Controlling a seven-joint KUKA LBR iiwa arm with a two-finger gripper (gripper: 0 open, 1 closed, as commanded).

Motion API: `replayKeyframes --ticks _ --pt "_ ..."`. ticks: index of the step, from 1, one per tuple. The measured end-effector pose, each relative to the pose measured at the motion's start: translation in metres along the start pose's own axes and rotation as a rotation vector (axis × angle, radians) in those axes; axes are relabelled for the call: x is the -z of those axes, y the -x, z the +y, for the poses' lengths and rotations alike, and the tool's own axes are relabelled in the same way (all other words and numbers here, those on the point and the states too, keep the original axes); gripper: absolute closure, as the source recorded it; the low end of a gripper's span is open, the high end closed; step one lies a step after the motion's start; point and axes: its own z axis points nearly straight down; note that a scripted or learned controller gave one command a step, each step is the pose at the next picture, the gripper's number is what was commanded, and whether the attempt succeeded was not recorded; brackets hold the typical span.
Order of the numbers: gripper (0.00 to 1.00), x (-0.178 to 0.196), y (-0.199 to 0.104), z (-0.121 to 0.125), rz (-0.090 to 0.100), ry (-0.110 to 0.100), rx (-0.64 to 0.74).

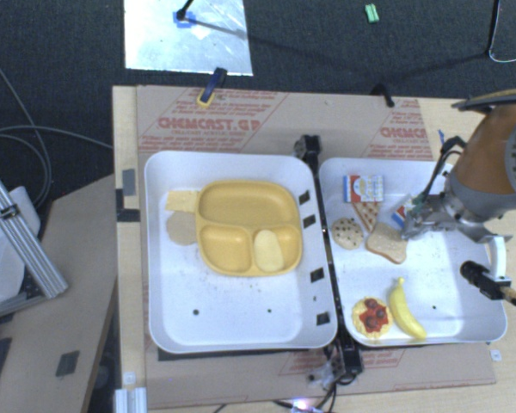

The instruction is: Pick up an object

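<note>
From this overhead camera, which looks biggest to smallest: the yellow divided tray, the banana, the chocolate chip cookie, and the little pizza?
1. Yellow divided tray, by far the largest.
2. Banana.
3. Little pizza, close to the banana in spread, so that order is unsure.
4. Chocolate chip cookie, smallest.

The bench (267,114), topped with printed cardboard, bears two white bins; the left bin (168,308) lies touching the right bin (482,317) along the middle.
</note>
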Motion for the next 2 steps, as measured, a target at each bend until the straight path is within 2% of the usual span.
replayKeyframes --ticks 1,2 --pt "0.00 -0.001 0.000 0.000 0.000 -0.001 0.000" --pt "0.00 -0.015 0.026 0.054 -0.001 -0.007 0.000"
